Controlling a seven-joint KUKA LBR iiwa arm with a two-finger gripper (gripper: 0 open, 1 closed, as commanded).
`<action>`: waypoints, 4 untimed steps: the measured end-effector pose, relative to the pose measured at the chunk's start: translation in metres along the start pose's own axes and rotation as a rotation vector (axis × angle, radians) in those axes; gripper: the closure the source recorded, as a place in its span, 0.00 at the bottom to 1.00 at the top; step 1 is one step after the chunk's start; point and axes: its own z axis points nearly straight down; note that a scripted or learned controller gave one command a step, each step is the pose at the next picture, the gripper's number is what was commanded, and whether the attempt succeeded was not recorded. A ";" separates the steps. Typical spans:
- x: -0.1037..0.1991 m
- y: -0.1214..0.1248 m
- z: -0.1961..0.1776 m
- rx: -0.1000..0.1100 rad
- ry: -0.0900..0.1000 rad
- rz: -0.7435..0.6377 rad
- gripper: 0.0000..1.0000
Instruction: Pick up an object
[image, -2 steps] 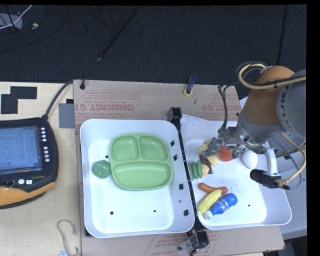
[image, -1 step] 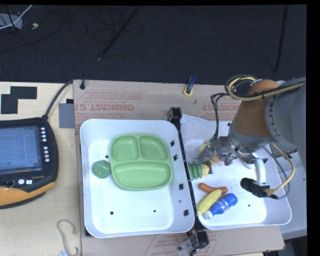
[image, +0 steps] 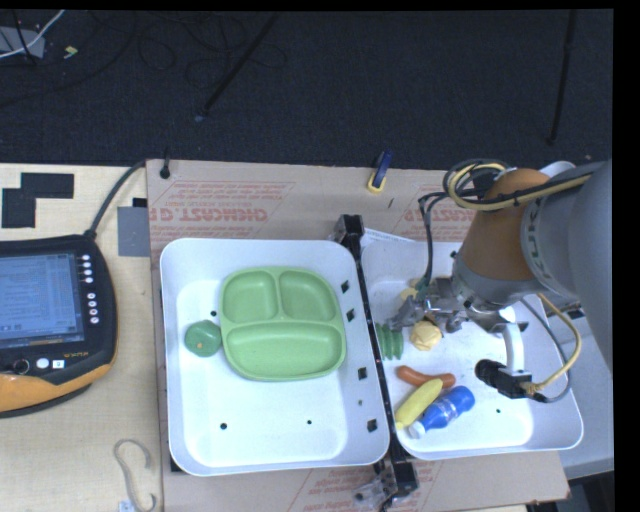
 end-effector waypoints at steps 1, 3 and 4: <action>0.001 0.002 -0.014 0.001 0.010 0.004 1.00; -0.005 0.001 -0.130 0.009 0.009 -0.005 1.00; 0.029 -0.030 -0.132 0.017 0.012 -0.007 1.00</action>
